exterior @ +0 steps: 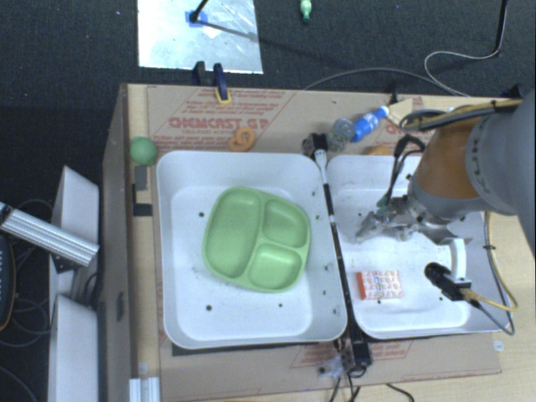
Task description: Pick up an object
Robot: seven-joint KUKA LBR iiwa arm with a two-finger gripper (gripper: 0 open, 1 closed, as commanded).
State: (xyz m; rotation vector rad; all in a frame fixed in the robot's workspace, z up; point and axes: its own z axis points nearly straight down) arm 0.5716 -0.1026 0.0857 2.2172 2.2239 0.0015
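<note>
Orange-and-white flat packet (381,284) lies near the right white bin's (469,321) front edge; gripper (374,224) hovers behind it, fingers spread apart, holding nothing.

Green ball (143,150) at the surface's (209,111) far left corner. Orange ring (243,137) behind the left bin (180,224). Blue bottle (362,126) behind the right bin (419,321). Foil sheet (201,23) and small green figure (306,7) on the floor (59,74) beyond.
</note>
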